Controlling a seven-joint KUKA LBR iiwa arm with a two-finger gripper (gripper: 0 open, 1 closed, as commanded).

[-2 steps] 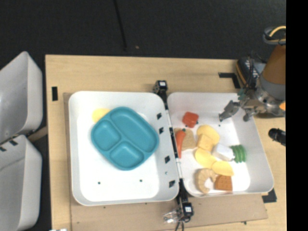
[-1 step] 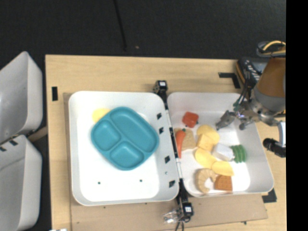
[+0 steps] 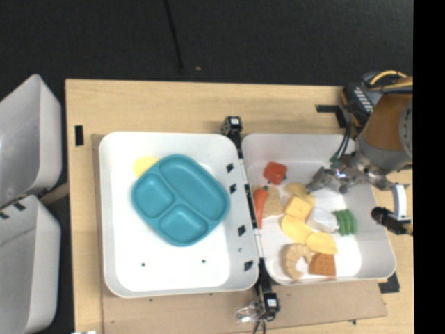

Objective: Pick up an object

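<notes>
My claw (image 3: 332, 177) hangs low over the right bin (image 3: 372, 259), near its back right part, with my orange-banded wrist (image 3: 382, 127) just above it at the right edge. The fingers are too small and blurred here for me to tell whether they are apart or together, and I see nothing between them.

The food pieces lie heaped in the right bin, left of and below my claw. A red block (image 3: 275, 172) sits toward the back; an orange carrot (image 3: 260, 204) lies along the bin's left wall. A yellow cheese cube (image 3: 299, 207) rests in the middle, close to my claw, with a yellow lump (image 3: 321, 243) below it. A green piece (image 3: 345, 222) lies to the right, and a brown square (image 3: 322, 264) and a pale round piece (image 3: 295, 259) sit near the front.

In the left bin (image 3: 122, 270) a blue divided plate (image 3: 180, 199) lies tilted, with a small yellow thing (image 3: 144, 165) peeking out at its upper left. Both bins rest on the wooden surface (image 3: 174, 103).
</notes>
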